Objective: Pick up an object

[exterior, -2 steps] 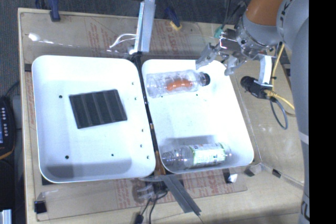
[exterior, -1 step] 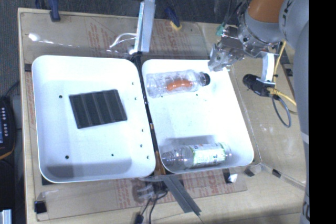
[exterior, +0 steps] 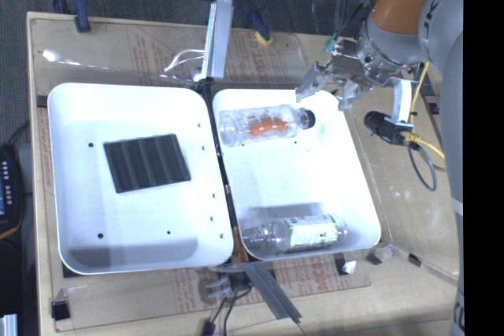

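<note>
As the gripper [exterior: 324, 87] hovers with fingers spread and nothing held over the right bin [exterior: 358, 177], the approach continues; descending onto the orange-labelled bottle [exterior: 264, 125] likely follows.

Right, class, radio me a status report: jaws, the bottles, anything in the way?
Gripper open, holding nothing, above right bin's far corner. Orange-label bottle lying just beside it; green-label bottle at near wall. Black ridged pad in left bin. Nothing blocking.
</note>
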Robot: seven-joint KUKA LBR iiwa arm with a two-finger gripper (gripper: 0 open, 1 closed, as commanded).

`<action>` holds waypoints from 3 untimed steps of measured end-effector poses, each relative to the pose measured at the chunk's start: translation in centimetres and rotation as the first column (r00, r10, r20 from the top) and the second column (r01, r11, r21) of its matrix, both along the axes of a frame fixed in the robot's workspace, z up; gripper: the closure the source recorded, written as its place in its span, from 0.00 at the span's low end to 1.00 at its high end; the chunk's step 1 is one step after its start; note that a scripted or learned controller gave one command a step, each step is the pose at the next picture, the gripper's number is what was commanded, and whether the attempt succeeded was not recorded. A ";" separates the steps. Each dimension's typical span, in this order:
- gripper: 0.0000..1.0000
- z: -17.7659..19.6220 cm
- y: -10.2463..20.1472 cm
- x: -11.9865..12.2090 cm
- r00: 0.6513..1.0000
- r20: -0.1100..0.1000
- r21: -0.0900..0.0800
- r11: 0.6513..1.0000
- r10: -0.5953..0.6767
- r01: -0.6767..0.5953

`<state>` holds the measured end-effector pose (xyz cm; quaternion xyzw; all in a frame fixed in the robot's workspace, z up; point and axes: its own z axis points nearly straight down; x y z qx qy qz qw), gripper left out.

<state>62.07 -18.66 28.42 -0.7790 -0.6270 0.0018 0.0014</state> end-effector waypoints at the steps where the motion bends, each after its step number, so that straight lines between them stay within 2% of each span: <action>1: 0.00 -10.0 4.9 3.5 0.992 -0.001 0.002 0.992 0.123 -0.123; 2: 0.00 -14.9 2.3 3.6 0.967 0.004 0.000 0.967 0.253 -0.253; 3: 0.00 -19.2 -1.6 0.8 0.948 0.003 0.001 0.948 0.317 -0.317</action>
